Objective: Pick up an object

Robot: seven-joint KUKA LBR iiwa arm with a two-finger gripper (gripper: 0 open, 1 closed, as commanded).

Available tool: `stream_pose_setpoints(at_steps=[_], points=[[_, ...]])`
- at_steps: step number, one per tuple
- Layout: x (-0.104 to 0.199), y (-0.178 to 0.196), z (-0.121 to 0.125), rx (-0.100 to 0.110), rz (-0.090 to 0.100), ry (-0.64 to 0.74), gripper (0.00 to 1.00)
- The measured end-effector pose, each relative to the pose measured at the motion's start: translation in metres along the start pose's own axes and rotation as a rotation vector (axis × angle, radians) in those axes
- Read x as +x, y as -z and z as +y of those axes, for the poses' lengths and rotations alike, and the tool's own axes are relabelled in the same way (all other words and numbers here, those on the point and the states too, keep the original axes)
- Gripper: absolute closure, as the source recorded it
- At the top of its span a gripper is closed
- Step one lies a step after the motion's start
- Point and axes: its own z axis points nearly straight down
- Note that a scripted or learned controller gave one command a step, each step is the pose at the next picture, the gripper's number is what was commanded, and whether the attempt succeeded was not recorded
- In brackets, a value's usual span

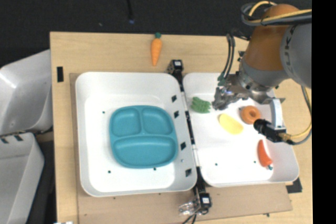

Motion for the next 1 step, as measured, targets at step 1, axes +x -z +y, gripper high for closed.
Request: stream_pose_setpoints(at_steps=[1], points=[[0.0612,0.0105,-0.0089,0.001,0.000,0.000,1.00]])
